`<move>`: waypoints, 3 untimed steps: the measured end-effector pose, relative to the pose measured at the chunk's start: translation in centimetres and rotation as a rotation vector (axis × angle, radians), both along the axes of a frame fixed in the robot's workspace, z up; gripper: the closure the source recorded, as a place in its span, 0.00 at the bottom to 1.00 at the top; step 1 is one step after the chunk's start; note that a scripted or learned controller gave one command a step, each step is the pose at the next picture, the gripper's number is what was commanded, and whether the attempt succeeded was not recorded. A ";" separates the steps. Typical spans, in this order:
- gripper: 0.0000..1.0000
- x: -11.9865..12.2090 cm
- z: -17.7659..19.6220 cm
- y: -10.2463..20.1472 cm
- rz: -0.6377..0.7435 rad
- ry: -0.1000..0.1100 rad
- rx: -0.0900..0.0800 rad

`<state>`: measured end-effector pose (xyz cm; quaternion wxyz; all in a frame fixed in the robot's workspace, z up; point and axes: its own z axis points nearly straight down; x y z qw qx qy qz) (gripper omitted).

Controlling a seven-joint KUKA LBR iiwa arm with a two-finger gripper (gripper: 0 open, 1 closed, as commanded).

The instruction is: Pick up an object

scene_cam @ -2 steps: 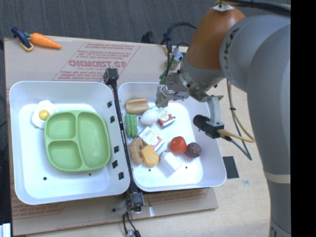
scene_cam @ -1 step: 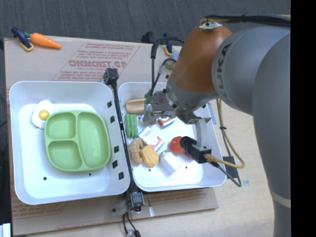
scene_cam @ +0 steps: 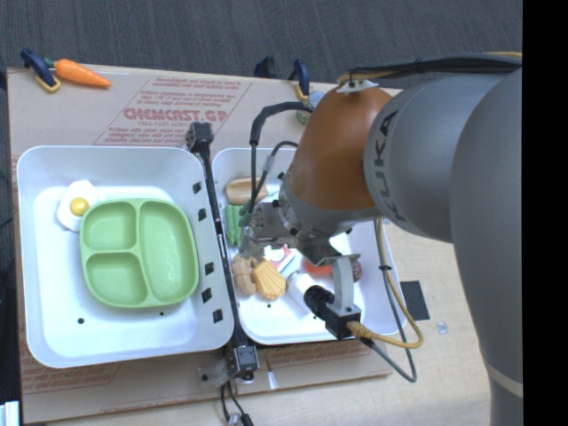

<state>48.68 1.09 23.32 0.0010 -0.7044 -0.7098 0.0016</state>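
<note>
In the left bin (scene_cam: 35, 264) you have a green divided plate (scene_cam: 139, 252) and a toy fried egg (scene_cam: 74, 207) beside it. The right bin (scene_cam: 266, 327) holds a pile of small toy foods (scene_cam: 262, 278) under the wrist. Aim for one piece at the pile's edge, well off the wall. The arm (scene_cam: 382, 167) leans steeply over this bin; the claw's state cannot be told.

One fixed camera looks down at a slant on both bins (scene_cam: 35, 238), arm (scene_cam: 426, 140) entering from right.
</note>
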 end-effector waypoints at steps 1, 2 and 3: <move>0.00 0.0 0.0 0.0 -0.001 -0.001 0.000; 0.00 1.8 -10.5 9.7 0.008 -0.002 0.010; 0.00 1.3 -14.1 17.0 0.001 -0.004 0.001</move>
